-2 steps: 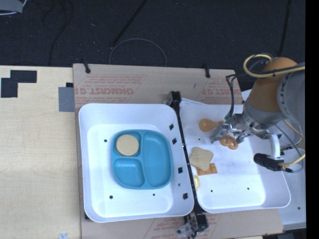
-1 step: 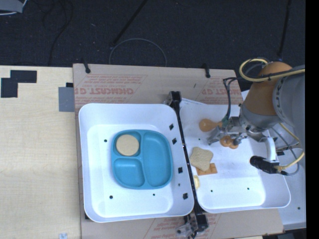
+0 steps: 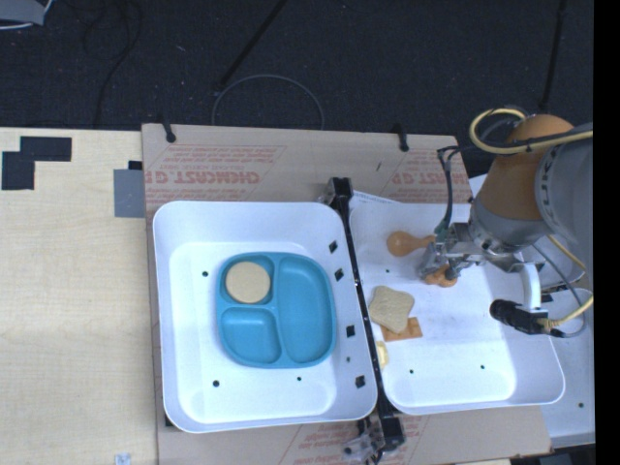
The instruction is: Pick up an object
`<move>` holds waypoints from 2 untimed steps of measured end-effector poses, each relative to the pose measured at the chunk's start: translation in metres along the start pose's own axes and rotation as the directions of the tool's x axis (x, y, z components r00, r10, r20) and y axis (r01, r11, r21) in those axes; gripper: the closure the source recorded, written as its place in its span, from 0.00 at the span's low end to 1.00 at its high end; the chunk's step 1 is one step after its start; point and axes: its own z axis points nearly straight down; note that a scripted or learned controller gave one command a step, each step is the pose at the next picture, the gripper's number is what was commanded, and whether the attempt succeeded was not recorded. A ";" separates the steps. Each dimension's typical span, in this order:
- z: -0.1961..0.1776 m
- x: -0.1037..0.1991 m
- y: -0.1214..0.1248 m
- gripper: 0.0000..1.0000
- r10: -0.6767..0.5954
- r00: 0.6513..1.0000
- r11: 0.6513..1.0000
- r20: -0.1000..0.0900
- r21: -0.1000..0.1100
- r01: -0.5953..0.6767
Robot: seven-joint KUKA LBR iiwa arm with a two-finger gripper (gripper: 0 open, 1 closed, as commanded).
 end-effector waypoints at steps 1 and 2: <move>-0.064 -0.002 0.003 1.00 -0.003 1.000 1.000 0.000 -0.005 0.003; -0.114 -0.006 0.014 1.00 -0.003 1.000 1.000 0.000 -0.005 0.003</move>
